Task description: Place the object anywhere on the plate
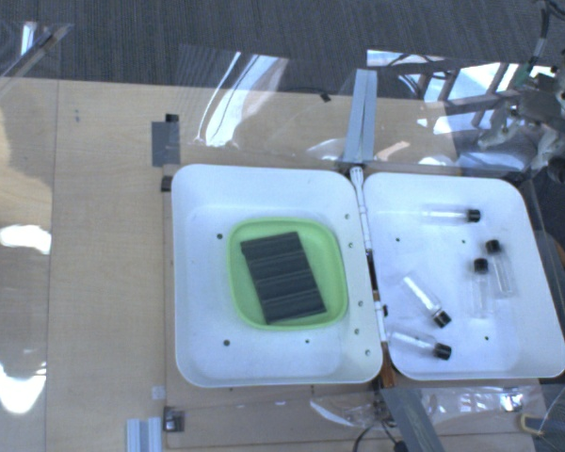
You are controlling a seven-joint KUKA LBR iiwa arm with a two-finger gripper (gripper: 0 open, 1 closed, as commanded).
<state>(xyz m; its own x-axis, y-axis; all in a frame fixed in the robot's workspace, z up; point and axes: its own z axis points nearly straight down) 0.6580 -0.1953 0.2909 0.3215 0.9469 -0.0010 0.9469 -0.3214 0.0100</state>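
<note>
Clear vials (427,346) with black caps are seen scattered in the right bin (537,347). A dark ridged block (282,277) is laid on the green plate (333,269) in the left bin (198,347). Whether the hand is released or clenched cannot be told.

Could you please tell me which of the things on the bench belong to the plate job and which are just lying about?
Part of the job:
- green plate in the left bin
- dark ridged block, already lying on the plate

Just lying about:
- five clear vials with black caps in the right bin, for example one near the top and one near the bottom
</note>
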